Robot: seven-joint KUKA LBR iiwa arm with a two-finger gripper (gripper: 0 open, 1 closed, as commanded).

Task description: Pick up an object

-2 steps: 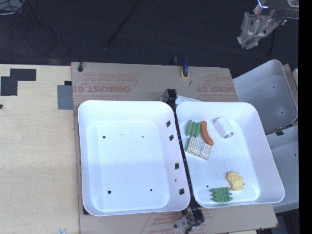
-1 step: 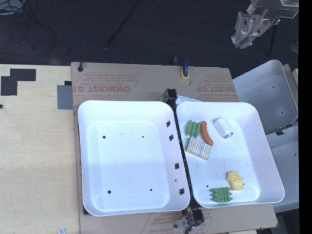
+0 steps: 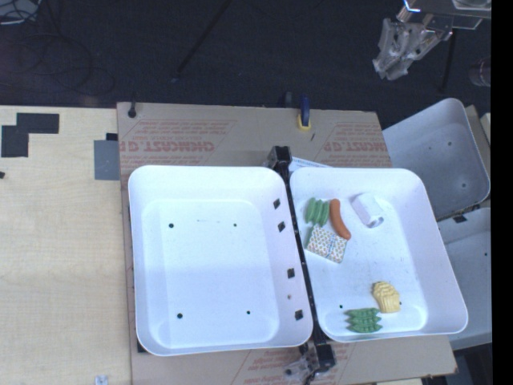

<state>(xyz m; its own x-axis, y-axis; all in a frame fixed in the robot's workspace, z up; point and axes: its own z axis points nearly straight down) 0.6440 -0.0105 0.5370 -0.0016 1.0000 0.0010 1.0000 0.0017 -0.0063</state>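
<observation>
I've got the gripper (image 3: 398,54) hanging high at the top right, well clear of both bins, and I can't tell from here how the jaws stand. My pick candidates all sit in the right bin (image 3: 433,215): the orange carrot (image 3: 341,219), lying lengthwise away from me, is nearest. It's down and to the left of the jaws, so I'd judge that's the way to go.

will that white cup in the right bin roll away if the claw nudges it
Probably. The cup seems to lie on its side, so a sideways nudge could roll it. It looks small and thin, likely light. The carrot beside it may stop it on that side.
</observation>
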